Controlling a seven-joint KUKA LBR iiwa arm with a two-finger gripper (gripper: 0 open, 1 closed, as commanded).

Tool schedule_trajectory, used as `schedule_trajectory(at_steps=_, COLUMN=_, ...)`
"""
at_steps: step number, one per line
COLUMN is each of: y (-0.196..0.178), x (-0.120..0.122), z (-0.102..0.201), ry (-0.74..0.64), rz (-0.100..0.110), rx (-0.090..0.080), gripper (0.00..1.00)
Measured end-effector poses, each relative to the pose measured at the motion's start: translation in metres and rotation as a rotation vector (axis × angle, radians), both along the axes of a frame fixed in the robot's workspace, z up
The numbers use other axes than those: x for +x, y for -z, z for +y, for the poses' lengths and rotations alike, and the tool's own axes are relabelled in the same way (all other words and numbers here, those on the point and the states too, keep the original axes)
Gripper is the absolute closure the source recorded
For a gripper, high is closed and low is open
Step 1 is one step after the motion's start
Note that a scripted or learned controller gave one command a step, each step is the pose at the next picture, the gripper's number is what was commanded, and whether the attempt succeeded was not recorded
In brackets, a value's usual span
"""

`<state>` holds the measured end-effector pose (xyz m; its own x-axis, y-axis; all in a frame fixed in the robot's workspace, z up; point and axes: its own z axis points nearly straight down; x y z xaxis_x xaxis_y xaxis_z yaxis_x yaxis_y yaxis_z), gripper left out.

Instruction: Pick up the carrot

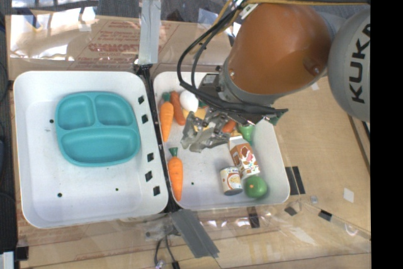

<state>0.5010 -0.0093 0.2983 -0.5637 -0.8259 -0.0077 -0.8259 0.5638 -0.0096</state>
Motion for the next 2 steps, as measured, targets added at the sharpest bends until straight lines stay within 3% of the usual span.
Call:
schedule_trajectory(at_steps=1, y=0.089, x=0.031, z=-0.003, ry=-0.097, rz=0.018, rx=0.001, gripper=1.00)
schedule_trajectory(at_steps=2, y=0.028, x=0.017, z=0.047, ry=-0.143, rz=0.003, rx=-0.001, gripper=1.00)
